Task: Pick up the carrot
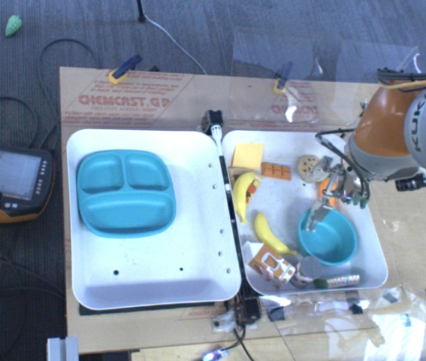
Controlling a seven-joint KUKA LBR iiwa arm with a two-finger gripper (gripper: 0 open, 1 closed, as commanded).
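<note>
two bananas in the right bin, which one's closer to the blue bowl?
The lower banana, lying diagonally just left of the blue bowl. The other banana sits higher, against the bin's left wall.

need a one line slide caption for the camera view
Arm's end effector with an orange carrot above the blue bowl in the right bin.

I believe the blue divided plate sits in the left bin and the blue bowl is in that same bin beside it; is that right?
Not quite. The camera view shows the blue divided plate in the left bin, but the blue bowl sits in the right bin, near the claw, not beside the plate.
</note>
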